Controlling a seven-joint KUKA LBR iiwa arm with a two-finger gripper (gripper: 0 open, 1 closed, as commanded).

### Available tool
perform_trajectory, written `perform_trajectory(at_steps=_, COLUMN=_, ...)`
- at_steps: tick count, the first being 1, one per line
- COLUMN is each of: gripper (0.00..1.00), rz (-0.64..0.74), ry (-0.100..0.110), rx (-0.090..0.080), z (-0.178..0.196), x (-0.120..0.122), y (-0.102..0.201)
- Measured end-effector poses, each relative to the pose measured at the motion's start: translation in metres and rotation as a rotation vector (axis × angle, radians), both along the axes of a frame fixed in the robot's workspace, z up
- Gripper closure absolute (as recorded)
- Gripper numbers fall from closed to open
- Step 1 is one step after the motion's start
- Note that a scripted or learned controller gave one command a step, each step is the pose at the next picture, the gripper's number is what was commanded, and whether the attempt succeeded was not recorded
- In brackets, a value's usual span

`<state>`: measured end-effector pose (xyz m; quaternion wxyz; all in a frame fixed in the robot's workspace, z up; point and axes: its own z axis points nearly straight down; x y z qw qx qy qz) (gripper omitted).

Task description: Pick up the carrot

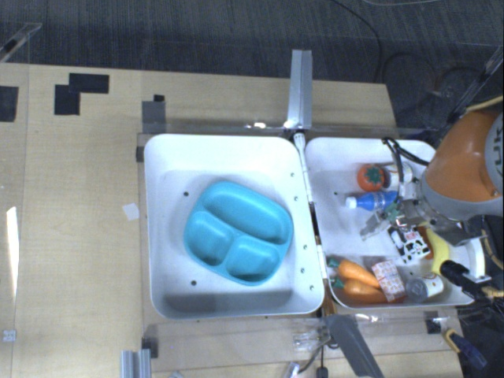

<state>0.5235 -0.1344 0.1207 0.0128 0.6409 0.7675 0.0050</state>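
Wooden bench (79,211), right bin (339,164), orange tapered carrot (356,273) with green top, pincer (380,220) spread open above.

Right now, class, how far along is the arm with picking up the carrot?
Done: the arm has reached over the right bin, with its gripper near the blue bottle. In hand: nothing visible between the fingers. Left: the carrot lies at the bin's front corner, apart from the gripper, so moving there, gripping and lifting remain.

Glossy blue plastic tray (238,232) sits in a smooth white plastic bin (161,211); pale matt wood surface (71,235) around; the carrot (356,273) shines like orange plastic.
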Motion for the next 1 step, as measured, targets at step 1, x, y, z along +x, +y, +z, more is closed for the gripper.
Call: perform_trajectory(at_steps=1, gripper=0.0, rz=-0.102, ry=0.022, rx=0.01, z=0.0968, x=-0.0328, y=0.0715)
